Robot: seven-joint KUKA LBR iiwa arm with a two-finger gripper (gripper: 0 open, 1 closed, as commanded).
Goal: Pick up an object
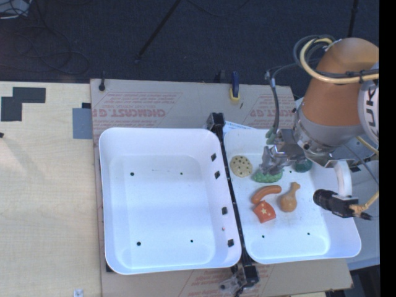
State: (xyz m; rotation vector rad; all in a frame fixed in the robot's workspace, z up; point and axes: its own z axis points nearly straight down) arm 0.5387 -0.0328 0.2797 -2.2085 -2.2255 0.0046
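Note:
The right bin (291, 246) holds several small toy foods. A tan round cracker (241, 164) lies near its left wall. An orange sausage (266, 193) lies mid-bin, with a red block (265, 212) just below it and a tan chicken drumstick (289, 198) to its right. A green leafy piece (267, 176) sits right under my gripper (270, 163), which reaches down into the bin's upper middle. A teal piece (302, 165) peeks out beside the wrist.
The left bin (162, 200) sits beside the right one, with a black divider clamp (216, 121) between them at the top. A black cylindrical part (331, 203) with cables hangs over the right bin's right edge. The arm's orange band (337, 82) looms at upper right.

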